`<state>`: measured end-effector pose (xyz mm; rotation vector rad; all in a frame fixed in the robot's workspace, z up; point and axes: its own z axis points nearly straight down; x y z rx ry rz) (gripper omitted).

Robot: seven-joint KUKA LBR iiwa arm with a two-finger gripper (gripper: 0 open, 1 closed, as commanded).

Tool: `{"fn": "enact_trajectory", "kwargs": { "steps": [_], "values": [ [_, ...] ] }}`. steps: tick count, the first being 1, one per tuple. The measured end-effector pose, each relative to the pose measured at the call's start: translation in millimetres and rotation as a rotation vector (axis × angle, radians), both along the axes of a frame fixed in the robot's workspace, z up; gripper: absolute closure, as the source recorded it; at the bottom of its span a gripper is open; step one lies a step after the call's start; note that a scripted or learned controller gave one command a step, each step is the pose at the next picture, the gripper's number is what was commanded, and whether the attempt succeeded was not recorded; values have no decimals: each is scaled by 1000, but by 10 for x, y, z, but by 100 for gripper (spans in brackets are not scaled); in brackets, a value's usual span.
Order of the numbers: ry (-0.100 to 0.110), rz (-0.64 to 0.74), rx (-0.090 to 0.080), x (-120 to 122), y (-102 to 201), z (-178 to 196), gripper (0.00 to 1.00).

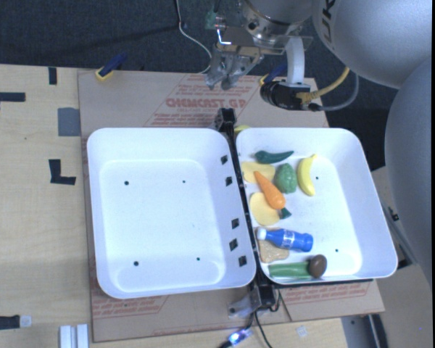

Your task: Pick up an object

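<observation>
Gripper (228,75) sits high above the far edge of the bench, over the cardboard sheet (196,104), well apart from both bins; fingers look drawn close together with nothing between them. Two bins: left bin (101,194) and right bin (348,158), touching along a clipped centre seam. All objects lie in the right bin, crowded against the seam: one dark green pepper (274,155), one banana (307,175), one green round piece (286,177), one carrot (269,190), one blue bottle (288,239), one brown ball (317,265) touching one green cucumber-like piece (290,270). Yellow flat pieces under the carrot, count unclear. Cables (326,93) hang beside the wrist.
</observation>
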<state>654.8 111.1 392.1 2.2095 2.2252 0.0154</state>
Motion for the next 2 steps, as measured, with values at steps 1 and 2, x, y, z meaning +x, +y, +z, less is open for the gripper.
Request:
{"fn": "enact_trajectory", "kwargs": {
  "steps": [1, 2],
  "values": [
    [4, -3, -2, 85, 19, 675, 100],
    [3, -3, -1, -133, 115, 1488, 100]
  ]
}}
